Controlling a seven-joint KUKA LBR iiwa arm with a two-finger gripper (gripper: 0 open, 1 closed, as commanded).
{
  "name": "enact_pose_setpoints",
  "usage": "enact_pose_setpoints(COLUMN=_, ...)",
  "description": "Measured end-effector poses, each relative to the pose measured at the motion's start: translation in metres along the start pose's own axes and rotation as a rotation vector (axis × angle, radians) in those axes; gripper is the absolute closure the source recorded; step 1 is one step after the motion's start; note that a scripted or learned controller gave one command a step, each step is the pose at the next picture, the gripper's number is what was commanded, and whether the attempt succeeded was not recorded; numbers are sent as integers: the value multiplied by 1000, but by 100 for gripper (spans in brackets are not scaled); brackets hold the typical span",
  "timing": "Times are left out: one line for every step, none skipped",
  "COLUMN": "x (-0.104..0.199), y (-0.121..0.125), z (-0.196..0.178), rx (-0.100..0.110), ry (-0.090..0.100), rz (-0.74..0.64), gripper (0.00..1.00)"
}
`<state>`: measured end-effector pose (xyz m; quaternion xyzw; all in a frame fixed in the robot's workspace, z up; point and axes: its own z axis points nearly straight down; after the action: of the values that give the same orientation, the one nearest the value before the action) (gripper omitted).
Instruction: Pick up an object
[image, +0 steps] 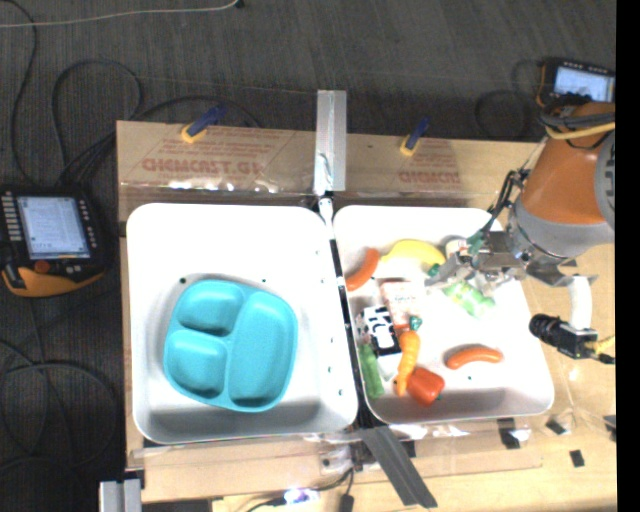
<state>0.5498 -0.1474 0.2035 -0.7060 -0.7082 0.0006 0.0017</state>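
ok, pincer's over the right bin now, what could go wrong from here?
1. The pincer sits over a pale green item right beside the banana; it may close on both or nudge one aside.
2. The toys are packed along the right bin's left side, so a carrot or red pepper pick could drag neighbours.
3. The orange sausage lies alone and may roll.

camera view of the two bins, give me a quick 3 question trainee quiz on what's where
1. True or false: the blue divided tray lies in the left bin.
2. Which bin is the gripper over?
3. The orange sausage lies: A) apart from the pile, B) on the tray, C) outside the bins.

Key: 1 true. 2 the right bin. 3 A.
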Motion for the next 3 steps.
enact_pose_setpoints(x=-53, y=49, z=105, rx=-2, ry=-1, rz=-103, gripper=0)
enact_pose_setpoints(x=-52, y=49, z=96, rx=-2, ry=1, rz=-103, gripper=100)
enact_pose_setpoints(x=-2, y=80, z=-26, rx=-4, ry=-2, rz=-235, gripper=100)
